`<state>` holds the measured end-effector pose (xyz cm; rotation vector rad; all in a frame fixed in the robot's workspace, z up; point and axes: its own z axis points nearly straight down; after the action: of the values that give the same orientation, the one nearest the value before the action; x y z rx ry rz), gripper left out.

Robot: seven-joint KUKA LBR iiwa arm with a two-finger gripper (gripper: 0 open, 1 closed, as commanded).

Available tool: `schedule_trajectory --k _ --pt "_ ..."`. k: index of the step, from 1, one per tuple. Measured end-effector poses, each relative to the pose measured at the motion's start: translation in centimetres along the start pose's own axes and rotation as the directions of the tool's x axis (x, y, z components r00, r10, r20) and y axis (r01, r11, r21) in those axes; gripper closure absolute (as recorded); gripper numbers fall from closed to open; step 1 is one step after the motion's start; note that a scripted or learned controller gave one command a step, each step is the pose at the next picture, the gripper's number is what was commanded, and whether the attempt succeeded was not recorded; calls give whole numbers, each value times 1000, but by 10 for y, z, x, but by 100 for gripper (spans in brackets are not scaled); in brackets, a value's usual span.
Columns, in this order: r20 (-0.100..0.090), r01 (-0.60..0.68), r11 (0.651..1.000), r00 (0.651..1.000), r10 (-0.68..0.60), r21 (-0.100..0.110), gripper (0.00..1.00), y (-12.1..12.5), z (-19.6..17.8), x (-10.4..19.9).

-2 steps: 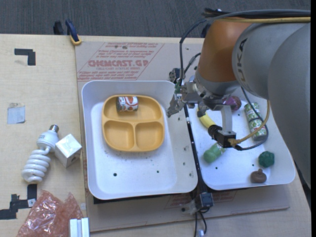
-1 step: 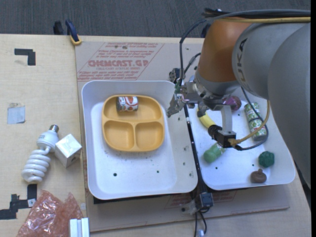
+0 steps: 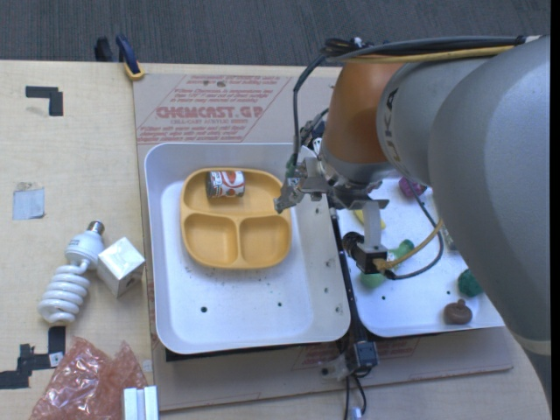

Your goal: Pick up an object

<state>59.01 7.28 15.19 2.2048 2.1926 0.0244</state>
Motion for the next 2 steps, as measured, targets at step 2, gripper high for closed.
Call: schedule_trajectory --k 2 --pt "-10 6 999 1000 -6 33 0 71 -37 -95"
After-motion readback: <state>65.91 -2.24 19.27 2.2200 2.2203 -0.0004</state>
